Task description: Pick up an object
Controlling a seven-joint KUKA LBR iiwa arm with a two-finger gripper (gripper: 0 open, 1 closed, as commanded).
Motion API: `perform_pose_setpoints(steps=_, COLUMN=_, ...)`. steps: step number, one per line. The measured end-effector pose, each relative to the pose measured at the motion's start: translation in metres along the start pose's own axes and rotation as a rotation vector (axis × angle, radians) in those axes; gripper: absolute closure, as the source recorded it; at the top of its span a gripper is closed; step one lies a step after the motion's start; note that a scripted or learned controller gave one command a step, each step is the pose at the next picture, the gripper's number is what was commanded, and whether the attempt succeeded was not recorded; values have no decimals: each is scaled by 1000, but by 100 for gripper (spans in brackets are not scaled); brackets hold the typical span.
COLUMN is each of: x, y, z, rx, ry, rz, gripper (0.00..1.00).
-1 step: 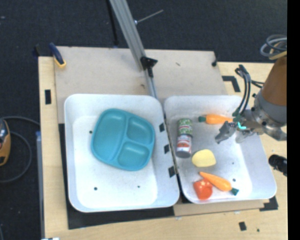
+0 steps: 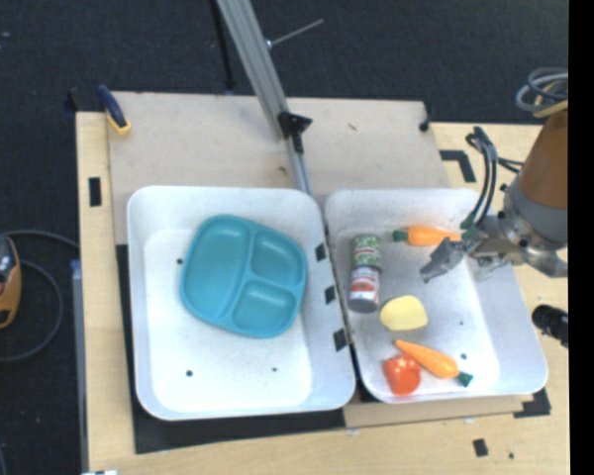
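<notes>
Two shallow white bins sit side by side on the bench; the left bin [image 2: 158, 384] carries a blue divided plate [image 2: 245, 276], the right bin [image 2: 505, 359] carries the small items. We log five of them: a small can [image 2: 364, 271], a yellow lemon-like piece [image 2: 404, 314], a red piece [image 2: 402, 374], and two toy carrots.

Small can: lying on its side near the bin's left wall, long axis running roughly top to bottom of the view, green-labelled end toward the far edge. Near carrot [image 2: 433, 360]: long axis diagonal, pointed end up-left, green stub down-right, touching or just beside the red piece; we cannot tell which. Far carrot [image 2: 425, 235]: long axis roughly horizontal, green end to the left, its right end meeting the gripper hardware, so its full length is hidden.

Gripper [image 2: 445, 260] hovers over the right bin's upper right area, between the far carrot and the lemon piece. Fingers read as a dark blurred shape; we cannot tell how far apart they are, and we see nothing clearly held between them. The arm's orange band [image 2: 549, 171] is cut off at the right.
</notes>
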State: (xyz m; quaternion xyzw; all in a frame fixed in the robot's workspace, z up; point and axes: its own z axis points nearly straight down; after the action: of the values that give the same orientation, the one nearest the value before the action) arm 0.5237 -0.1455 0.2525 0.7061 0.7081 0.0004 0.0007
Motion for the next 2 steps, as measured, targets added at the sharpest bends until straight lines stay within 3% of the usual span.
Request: perform_pose_setpoints(steps=2, x=-3, y=0, z=120, rx=6, ry=0, rz=4, gripper=0)
